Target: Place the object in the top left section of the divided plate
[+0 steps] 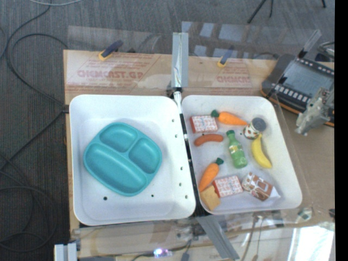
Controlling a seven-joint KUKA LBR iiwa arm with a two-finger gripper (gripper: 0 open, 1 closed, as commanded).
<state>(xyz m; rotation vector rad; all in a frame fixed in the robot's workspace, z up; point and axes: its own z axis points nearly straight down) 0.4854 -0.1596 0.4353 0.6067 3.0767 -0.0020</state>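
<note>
Grey gripper [314,115] off right of right bin [287,155], holding nothing; spread or closed, can't tell. Toys lie in that bin, e.g. bottle [236,150]: probably light, hard, slick, so pinch across middle. Teal plate [123,157] sits in left bin [87,208].

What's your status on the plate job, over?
Gripper parked right of the bins, fingers unclear. Teal divided plate bare in left bin. Toy food in right bin.
</note>
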